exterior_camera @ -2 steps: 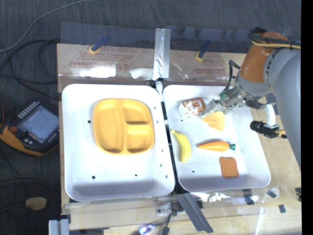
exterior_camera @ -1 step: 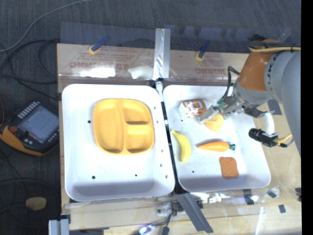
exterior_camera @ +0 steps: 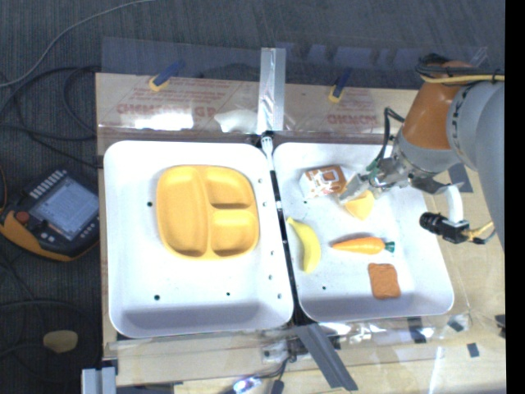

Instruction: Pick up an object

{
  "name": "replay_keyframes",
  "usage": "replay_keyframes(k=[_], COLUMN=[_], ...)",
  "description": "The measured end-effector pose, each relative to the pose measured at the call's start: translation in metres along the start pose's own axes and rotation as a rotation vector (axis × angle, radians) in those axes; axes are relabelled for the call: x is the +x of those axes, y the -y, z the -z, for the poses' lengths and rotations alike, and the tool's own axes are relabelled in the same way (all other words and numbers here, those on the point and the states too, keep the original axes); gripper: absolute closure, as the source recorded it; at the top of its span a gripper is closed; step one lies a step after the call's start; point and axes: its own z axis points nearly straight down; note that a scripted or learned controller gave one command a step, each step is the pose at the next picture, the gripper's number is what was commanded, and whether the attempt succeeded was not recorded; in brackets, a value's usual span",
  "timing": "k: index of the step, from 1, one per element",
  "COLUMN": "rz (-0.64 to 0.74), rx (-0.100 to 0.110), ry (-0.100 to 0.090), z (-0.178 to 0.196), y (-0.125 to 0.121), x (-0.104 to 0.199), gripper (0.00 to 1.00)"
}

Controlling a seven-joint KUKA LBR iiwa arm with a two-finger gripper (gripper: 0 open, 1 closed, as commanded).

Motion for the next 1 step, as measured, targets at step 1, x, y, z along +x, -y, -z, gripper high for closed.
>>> replay_keyframes(k=[1], rz=[-0.024], rx=[0.009], ry=[-0.007], z=[0.1101], y=[-0.03], x=[0.0773], gripper=[1.0])
